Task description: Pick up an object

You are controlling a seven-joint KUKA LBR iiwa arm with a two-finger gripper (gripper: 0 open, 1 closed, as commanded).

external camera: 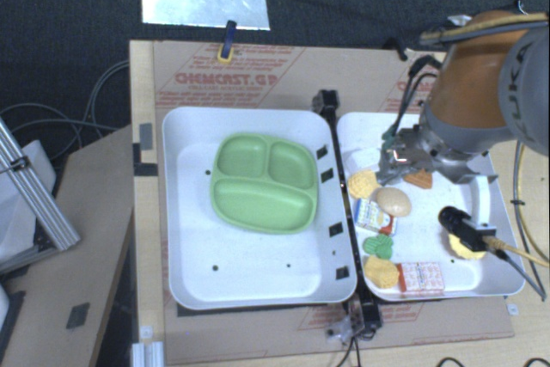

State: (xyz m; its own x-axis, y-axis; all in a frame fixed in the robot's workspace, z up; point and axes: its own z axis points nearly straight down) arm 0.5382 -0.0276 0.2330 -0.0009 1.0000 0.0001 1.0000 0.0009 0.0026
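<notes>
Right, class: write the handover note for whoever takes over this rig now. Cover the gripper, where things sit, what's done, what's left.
Gripper: low in the right white bin, near the round yellow waffle-like piece and beige egg-shaped object; finger state unreadable.
Left white bin: green three-compartment plate.
Done: nothing seen held.
Left: grasp and lift one object.

Beige egg [394, 202] lies among toy foods in right bin [503, 275].
</notes>
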